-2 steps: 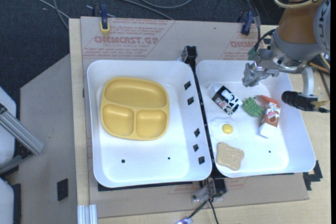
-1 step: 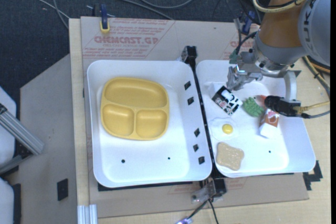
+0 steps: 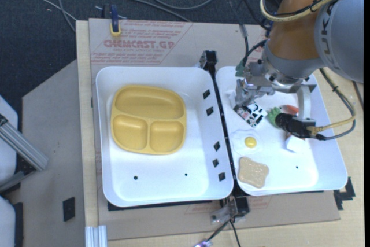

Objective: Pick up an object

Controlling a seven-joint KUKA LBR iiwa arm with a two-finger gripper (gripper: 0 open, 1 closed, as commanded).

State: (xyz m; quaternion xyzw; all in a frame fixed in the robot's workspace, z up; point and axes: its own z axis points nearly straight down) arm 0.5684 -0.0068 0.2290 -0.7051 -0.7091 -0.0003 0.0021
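Observation:
My gripper [image 3: 250,102] hangs over the far left part of the right bin [image 3: 324,173], under the grey arm and its orange band. Just below its tip lies a small black-and-white object [image 3: 252,114]. A fried egg toy [image 3: 250,141] rests near the bin's left wall, and a slice of toast [image 3: 253,172] lies at the front left. To the right sit a dark green item [image 3: 279,119], a red-orange piece [image 3: 291,109] and a small white block [image 3: 293,143]. The arm hides the bin's far side.
The left bin [image 3: 167,179] holds a yellow divided tray [image 3: 148,118]. A black divider with clips [image 3: 217,118] runs between the bins. Cables trail across the floor beyond the bench and a yellow cable [image 3: 335,124] loops beside the arm.

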